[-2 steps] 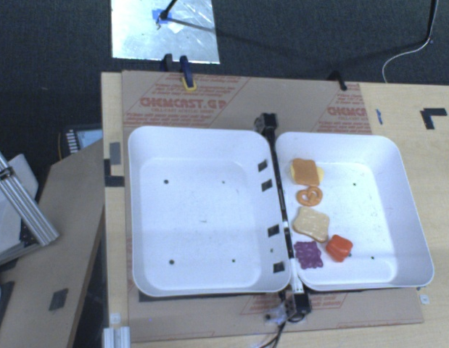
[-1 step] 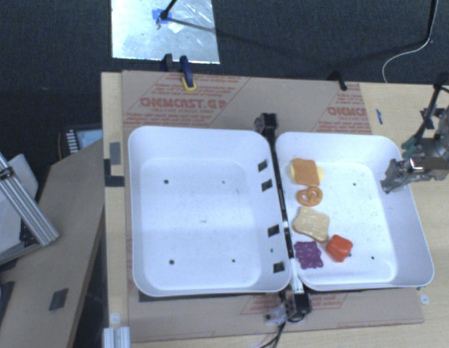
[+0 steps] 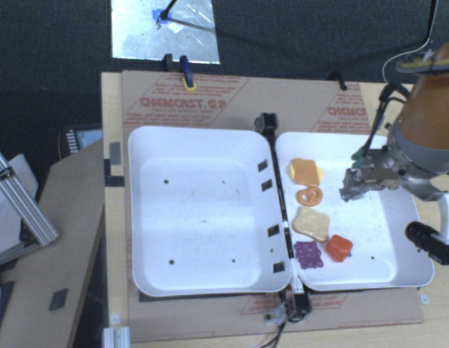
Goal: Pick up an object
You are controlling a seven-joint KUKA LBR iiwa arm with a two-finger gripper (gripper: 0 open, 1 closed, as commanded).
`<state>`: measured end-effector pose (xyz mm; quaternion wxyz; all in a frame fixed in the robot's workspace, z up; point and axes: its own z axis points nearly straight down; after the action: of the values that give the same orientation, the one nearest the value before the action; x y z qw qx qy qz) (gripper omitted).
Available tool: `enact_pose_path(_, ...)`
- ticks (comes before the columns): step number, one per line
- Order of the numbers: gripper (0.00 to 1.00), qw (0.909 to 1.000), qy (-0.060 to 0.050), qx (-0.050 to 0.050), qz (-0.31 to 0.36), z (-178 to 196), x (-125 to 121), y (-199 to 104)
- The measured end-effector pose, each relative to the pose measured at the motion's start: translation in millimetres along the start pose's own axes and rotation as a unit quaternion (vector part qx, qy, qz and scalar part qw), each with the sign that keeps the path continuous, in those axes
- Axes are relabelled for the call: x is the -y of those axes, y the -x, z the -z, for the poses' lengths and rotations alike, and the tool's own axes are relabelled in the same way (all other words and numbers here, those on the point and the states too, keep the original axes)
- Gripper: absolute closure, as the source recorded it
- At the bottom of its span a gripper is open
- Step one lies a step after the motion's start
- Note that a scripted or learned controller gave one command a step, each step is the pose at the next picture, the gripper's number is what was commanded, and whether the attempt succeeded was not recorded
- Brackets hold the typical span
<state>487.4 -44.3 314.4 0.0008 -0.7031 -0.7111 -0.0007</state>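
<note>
The right bin (image 3: 384,267) holds several toy foods along its left side: an orange cheese slice (image 3: 305,171), a small pretzel (image 3: 309,194), a pale bread slice (image 3: 312,223), a purple grape bunch (image 3: 307,254) and a red pepper (image 3: 339,247). My gripper (image 3: 349,191) hangs over the middle of that bin, to the right of the pretzel and apart from it. Nothing shows between its fingers.
The left bin (image 3: 202,209) lies beside the right one, with a black divider strip (image 3: 276,194) between them. Both sit on a cardboard sheet (image 3: 231,100). A metal plate (image 3: 165,19) lies at the back, and an aluminium rail (image 3: 21,201) at the far left.
</note>
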Motion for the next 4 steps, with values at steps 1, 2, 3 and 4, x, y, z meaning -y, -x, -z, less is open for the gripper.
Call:
enact_pose_path(1, 1.00, 1.0000, 0.003, 0.000, 0.000, 49.0, -0.7, -64.9)
enact_pose_path(2, 1.00, 1.0000, 0.003, 0.000, -0.001, 90.6, -1.0, -123.3)
enact_pose_path(3, 1.00, 1.0000, 0.009, -0.001, -0.002, 228.6, -1.1, -152.8)
enact_pose_path(4, 1.00, 1.0000, 0.001, 0.000, 0.001, 219.7, -0.9, -246.5)
